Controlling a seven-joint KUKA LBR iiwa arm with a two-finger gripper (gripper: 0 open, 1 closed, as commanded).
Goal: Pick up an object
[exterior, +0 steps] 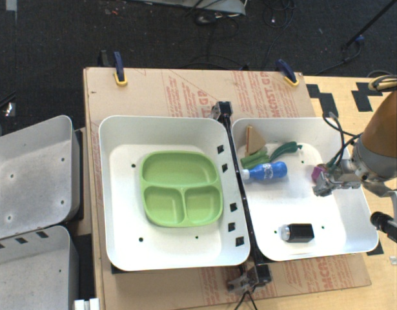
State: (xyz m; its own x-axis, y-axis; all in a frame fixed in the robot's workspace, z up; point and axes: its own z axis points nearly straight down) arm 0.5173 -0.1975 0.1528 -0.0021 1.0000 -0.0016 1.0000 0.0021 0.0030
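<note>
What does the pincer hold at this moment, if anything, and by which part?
It cannot be told. The pincer sits low at the right bin's right side with a small purple thing right against it, but whether that thing is gripped is unclear.

Robot lab: clamped bench point(185, 89), floor cables point(263, 5).

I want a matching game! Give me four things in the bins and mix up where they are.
Things:
1. green divided plate
2. blue bottle
3. black block
4. gripper

Places:
A. near edge of the right bin
B. right side of the right bin
C. middle of the left bin
D. far left part of the right bin

Pairs: 1-C, 2-D, 3-A, 4-B
</note>
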